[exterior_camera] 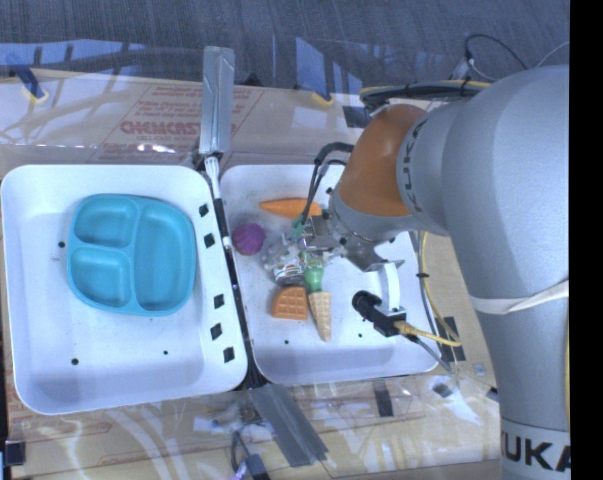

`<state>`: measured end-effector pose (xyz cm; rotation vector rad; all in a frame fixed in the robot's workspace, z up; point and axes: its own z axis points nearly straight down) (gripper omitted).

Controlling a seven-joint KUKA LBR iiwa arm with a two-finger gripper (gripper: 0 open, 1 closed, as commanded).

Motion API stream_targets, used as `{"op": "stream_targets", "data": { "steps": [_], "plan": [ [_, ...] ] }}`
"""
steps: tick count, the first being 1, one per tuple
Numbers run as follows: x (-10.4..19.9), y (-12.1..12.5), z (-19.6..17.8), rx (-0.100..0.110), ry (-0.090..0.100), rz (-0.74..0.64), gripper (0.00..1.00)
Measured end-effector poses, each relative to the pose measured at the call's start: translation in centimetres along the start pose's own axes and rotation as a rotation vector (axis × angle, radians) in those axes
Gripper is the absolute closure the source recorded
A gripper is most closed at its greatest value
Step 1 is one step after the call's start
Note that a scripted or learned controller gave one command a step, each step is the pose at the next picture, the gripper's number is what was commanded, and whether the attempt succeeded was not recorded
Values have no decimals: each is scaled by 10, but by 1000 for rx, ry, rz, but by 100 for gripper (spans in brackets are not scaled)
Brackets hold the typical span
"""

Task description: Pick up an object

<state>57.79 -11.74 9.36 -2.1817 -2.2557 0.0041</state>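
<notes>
Now | claw (303, 251) over toy pile, R bin (401, 363) | waffle (290, 304) just below claw | grip state: can't tell

A divided tray (133, 253) is lying in the left bin (41, 368). Toy foods are clustering in the right bin (321, 368), a cone (321, 314) sitting beside a waffle (290, 303).
</notes>
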Motion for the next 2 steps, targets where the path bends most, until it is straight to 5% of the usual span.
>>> {"op": "stream_targets", "data": {
  "steps": [1,2],
  "plan": [
    [0,0,-9,4,0,-4,100],
    [41,16,-135,-4,0,131,100]
  ]
}}
